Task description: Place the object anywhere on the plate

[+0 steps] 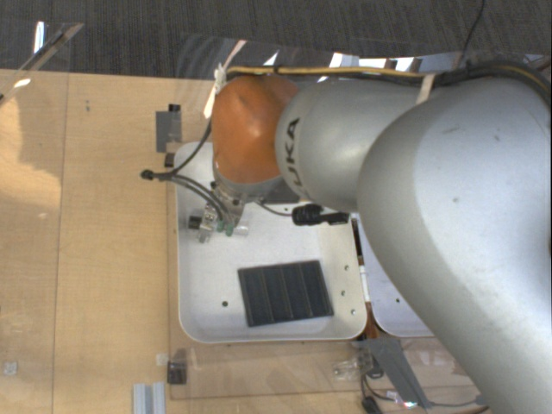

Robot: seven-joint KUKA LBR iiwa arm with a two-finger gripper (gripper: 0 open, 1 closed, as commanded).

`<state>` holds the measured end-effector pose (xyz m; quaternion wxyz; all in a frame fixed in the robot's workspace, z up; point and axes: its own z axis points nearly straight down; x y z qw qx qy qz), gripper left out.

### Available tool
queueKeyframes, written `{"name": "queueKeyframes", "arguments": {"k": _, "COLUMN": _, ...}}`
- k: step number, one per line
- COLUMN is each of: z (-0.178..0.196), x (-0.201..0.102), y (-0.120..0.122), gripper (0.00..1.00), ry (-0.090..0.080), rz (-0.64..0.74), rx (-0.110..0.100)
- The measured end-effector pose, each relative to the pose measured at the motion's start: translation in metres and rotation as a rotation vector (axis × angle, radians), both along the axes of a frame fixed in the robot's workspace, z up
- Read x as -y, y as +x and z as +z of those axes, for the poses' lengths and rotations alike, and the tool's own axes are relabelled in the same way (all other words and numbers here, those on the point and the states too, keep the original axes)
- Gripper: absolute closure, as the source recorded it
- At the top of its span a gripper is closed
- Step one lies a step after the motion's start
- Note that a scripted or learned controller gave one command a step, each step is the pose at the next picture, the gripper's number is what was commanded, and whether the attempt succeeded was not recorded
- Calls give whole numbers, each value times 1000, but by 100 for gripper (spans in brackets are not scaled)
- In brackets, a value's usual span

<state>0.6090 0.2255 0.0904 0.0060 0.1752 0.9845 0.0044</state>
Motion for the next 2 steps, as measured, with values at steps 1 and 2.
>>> {"name": "queueKeyframes", "arguments": {"k": 1, "z": 120, "x": 27, "y": -52, "gripper": 100, "ry": -3, "rz": 103, "rx": -3}}
{"name": "queueKeyframes", "arguments": {"k": 2, "z": 154, "x": -10, "y": 33, "gripper": 100, "ry": -1, "rz": -112, "rx": -5}}
